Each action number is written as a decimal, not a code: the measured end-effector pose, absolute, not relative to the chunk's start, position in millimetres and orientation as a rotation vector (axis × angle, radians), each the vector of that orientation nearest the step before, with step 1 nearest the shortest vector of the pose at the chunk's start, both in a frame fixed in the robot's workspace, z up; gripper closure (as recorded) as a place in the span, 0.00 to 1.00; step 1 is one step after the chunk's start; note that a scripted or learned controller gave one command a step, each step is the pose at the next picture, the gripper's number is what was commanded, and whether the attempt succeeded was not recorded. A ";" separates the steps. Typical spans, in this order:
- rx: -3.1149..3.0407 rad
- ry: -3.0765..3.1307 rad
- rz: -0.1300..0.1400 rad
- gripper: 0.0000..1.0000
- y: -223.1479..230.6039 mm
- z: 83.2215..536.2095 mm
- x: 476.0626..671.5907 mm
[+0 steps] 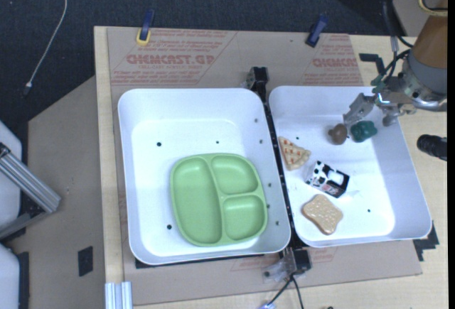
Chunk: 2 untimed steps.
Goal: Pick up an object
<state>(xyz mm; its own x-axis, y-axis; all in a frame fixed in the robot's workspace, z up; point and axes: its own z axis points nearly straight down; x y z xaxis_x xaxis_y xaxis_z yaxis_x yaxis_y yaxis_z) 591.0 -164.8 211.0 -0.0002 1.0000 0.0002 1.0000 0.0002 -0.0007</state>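
My gripper hangs over the far part of the right bin, reaching in from the right. It is open, with one grey finger angled to the left and the other on the right. A teal object lies on the bin floor just in front of the fingertips, and nothing is held between them. A small brown round object sits right beside the teal one, on its left. Nearer the front lie a waffle-like toy piece, a black-and-white object and a tan toast-shaped toy.
The left bin holds a green divided plate. A black clamp sits between the bins at the back. Blue clips pin the cardboard base at its far edge. The arm's orange band is at the right.
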 end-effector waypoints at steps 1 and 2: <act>-2.218 -2.217 0.005 0.00 -167.4 163.8 597.7; -2.220 -2.220 0.002 0.00 -168.3 103.4 597.0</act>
<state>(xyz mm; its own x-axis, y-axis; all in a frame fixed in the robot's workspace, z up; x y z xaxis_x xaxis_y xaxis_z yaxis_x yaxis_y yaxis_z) 597.0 -168.3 103.4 0.0001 1.0000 0.0007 1.0000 -0.0001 -0.0022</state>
